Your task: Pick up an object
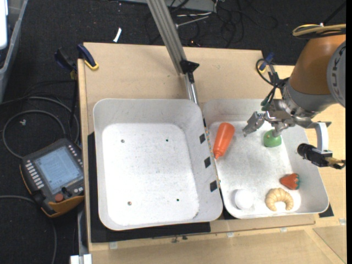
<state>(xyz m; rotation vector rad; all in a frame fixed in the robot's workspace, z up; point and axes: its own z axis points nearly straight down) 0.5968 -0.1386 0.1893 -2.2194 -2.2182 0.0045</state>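
Grey arm with orange band reaching in from the right, end effector (265,124) over the far part of the right bin (316,175), fingers spread open, holding nothing, green object (271,139) just beneath, carrot (223,138) to the left, strawberry (290,181), croissant (279,199) and white ball (243,199) near edge.

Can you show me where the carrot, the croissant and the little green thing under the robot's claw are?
carrot (223,139): camera view, middle of its orange body.
croissant (279,198): camera view, top of its curved back.
green object (271,141): camera view, its rounded lower part.
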